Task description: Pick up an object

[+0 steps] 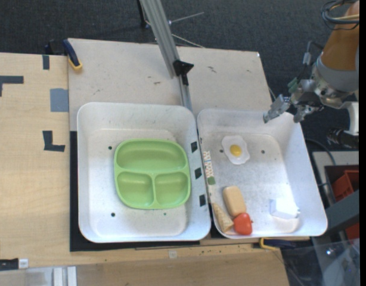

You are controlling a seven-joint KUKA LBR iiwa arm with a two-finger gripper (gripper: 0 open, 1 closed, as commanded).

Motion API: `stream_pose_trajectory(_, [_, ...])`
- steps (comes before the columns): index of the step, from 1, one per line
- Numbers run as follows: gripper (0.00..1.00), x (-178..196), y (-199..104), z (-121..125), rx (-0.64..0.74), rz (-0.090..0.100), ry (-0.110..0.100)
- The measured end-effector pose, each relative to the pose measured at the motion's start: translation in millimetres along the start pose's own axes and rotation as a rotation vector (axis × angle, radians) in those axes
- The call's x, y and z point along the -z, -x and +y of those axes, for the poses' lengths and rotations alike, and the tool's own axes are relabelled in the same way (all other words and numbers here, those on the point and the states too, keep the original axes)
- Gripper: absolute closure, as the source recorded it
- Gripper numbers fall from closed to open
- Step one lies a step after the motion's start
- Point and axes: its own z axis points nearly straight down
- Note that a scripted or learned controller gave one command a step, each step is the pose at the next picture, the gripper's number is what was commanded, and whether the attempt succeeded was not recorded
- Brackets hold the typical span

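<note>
Pincer [284, 109] hangs above right bin's [305, 159] far rim, tilted leftward, grip state unclear.

No readable writing anywhere under my wrist.

I can make out a narrow printed strip [208, 167] lying along the wall between my two bins, and it carries small dark marks, but they are too small and blurred for me to read as letters or numbers. The black patches [199, 173] on that same dividing wall bear no lettering that I can see. The grey and dark tape pieces [59, 99] on the wooden bench to the left of the bins are plain, with no print. The green divided plate [152, 173] in the left bin shows no brand or label on its face.
</note>
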Motion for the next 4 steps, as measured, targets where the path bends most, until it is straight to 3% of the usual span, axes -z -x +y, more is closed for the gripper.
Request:
stream_pose_trajectory(1, [0.00,0.0,0.1,-0.1,0.000,0.000,0.000])
stream_pose_trajectory(3, [0.00,-108.8,-7.0,-13.0,-0.001,0.001,-0.007])
stream_pose_trajectory(4, [0.00,-145.0,-7.2,-12.3,-0.002,-0.001,0.002])
